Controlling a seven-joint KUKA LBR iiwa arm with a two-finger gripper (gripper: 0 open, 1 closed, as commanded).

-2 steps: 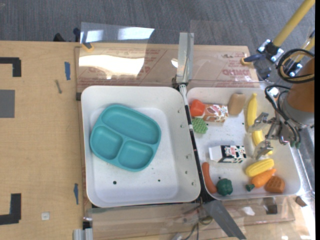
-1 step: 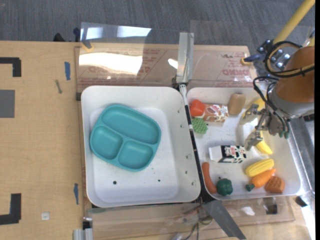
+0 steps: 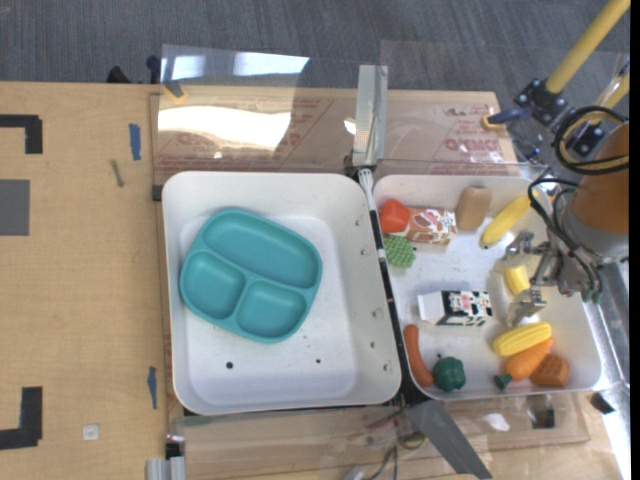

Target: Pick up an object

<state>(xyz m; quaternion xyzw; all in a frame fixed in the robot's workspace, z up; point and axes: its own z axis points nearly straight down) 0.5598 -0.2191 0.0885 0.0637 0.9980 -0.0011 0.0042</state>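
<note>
My gripper point(image 3: 521, 278) hangs low over the right side of the right bin point(image 3: 590, 368), under the grey wrist with its orange band. Its two fingers point(image 3: 527, 306) stand apart, so it is open. A small yellow piece point(image 3: 516, 280) lies between them; I cannot tell whether they touch it. Just in front of the gripper lie a yellow corn cob point(image 3: 521, 339) and an orange carrot point(image 3: 527, 361). A yellow banana point(image 3: 505, 220) lies behind it, and a black-and-white milk carton point(image 3: 455, 306) lies to its left.
The right bin also holds a tan bread piece point(image 3: 473, 206), a red-and-white box point(image 3: 432, 225), a red fruit point(image 3: 394, 215), a green leafy piece point(image 3: 399, 252), a red sausage point(image 3: 416, 353) and broccoli point(image 3: 449, 373). A teal divided plate point(image 3: 250, 273) lies in the left bin point(image 3: 330, 368).
</note>
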